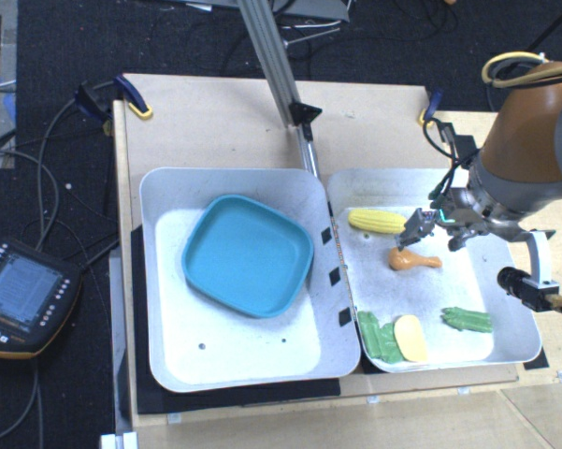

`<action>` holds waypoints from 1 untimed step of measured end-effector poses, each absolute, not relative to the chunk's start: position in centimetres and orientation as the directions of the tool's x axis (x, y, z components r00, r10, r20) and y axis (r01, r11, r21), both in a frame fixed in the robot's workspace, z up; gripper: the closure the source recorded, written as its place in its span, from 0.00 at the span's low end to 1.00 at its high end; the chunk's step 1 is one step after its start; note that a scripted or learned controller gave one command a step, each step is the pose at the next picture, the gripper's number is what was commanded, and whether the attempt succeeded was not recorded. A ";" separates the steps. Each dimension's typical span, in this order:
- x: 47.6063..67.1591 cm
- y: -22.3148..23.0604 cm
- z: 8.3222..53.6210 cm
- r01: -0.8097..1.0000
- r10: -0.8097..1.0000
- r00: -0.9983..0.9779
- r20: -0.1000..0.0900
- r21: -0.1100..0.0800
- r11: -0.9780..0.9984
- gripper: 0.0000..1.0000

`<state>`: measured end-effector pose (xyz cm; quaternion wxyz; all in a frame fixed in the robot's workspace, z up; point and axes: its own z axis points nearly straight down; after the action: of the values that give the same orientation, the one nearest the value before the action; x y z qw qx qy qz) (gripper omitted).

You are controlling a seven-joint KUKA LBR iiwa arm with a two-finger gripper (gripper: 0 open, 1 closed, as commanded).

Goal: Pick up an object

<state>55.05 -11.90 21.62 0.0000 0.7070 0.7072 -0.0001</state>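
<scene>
My gripper (435, 238) hangs over the right bin (514, 344), open, its two dark fingers spread with nothing between them. Just below its left finger lies an orange drumstick-shaped toy (414, 261). A yellow corn cob (377, 221) rests to the gripper's left, near the bin's back. A small green vegetable (467, 320) lies toward the front right of this bin. At the front left, a green pod (378, 337) sits beside a pale yellow piece (411, 339).
The left bin (168, 344) holds a large blue square plate (248, 254). A slanted metal pole (271, 50) rises behind the bins' shared wall. Clamps grip the bench's back corners, and a teach pendant (19, 297) lies off the bench to the left.
</scene>
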 end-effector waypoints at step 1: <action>55.0 -11.9 21.6 1.000 1.000 0.000 0.000 0.000 0.000 0.00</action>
<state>55.05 -11.90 21.62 0.0000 0.7070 0.7072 -0.0001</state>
